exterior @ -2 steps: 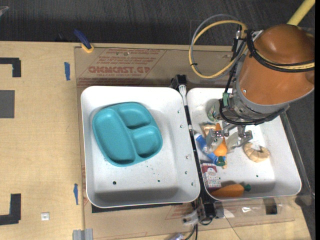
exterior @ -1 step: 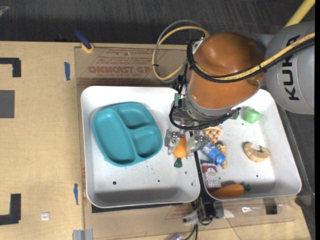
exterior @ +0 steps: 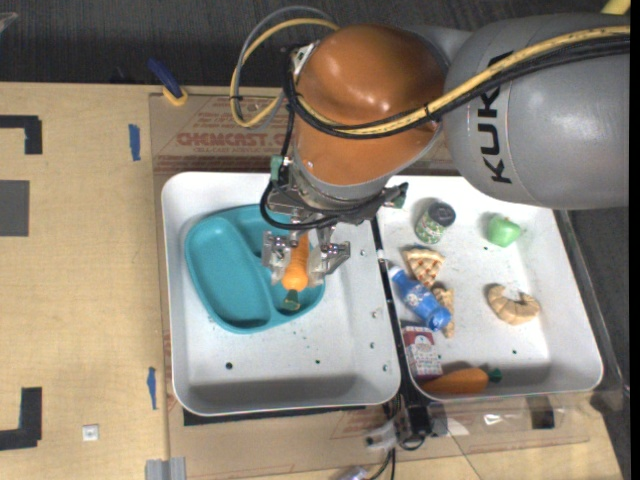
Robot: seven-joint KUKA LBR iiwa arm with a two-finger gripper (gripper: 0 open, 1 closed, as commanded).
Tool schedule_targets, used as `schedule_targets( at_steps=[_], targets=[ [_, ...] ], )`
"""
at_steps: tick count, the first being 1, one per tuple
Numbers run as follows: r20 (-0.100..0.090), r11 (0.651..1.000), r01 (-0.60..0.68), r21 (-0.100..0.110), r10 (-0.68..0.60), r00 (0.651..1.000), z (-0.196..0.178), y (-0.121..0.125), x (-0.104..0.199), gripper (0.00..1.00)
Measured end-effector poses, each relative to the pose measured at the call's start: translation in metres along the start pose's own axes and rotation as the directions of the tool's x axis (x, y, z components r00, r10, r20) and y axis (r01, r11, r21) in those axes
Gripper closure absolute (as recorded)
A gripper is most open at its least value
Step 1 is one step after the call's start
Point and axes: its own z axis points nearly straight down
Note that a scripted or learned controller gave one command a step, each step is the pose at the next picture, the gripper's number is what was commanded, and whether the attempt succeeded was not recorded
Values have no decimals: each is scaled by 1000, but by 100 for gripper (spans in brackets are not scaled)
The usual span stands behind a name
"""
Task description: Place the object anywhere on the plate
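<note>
Gripper (exterior: 296, 259) clamped on orange carrot (exterior: 296, 265) — over right edge of teal plate (exterior: 225, 268) — in left white bin (exterior: 200, 368).

Bright even light, soft shadows, sharp

Hand (exterior: 297, 258) grips orange carrot (exterior: 296, 265) above teal plate (exterior: 225, 268), left bin (exterior: 300, 368).

"KUK" on arm (exterior: 560, 118); "CHEMCAST" on cardboard (exterior: 215, 133)
</note>
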Motion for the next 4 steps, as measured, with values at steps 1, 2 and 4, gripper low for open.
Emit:
schedule_targets(
  at_steps=[1, 2, 4],
  targets=[
    [7, 1000, -8, 6, 8, 1000, -11, -3, 0, 100],
    [6, 1000, -8, 5, 8, 1000, -11, -3, 0, 0],
    [-6, 993, -115, -4, 115, 993, 28, 18, -28, 100]
  ],
)
